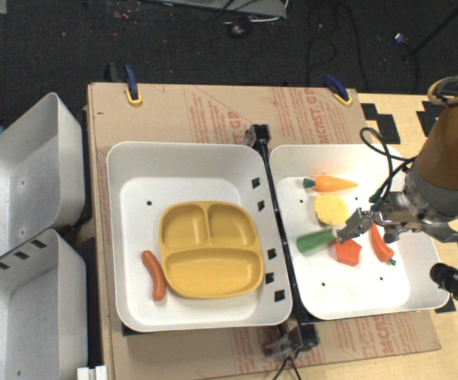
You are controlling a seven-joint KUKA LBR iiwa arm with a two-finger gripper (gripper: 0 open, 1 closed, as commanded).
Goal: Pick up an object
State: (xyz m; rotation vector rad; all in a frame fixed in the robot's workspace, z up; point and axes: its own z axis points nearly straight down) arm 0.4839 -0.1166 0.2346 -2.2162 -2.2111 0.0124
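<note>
You are looking at the arm (450, 157) reaching in from the right edge of the frame, with its jaws (361, 222) hanging low over the right bin (418, 291), in the middle right of the picture. One dark finger is pointing left toward the green object (316, 241), which is lying tilted just below and left of the jaws; whether the jaws are touching it, and whether they are apart or together, you cannot tell from this slant. Around the jaws the other things are lying close: a yellow round piece (331, 209) just above and left of them, an orange carrot (334, 184) above that near the top of the bin floor, a red block (348, 252) just below the jaws, and a thin red-orange piece (381, 245) to their right, under the wrist. Nothing is sitting visibly between the fingers. In the left bin (126, 212), at the centre of the frame, a yellow divided tray (210, 248) is lying flat, and a reddish sausage (154, 275) is lying on the bin floor just beside its lower left edge. Both bins are sitting side by side on the cardboard-covered surface (181, 109)
</note>
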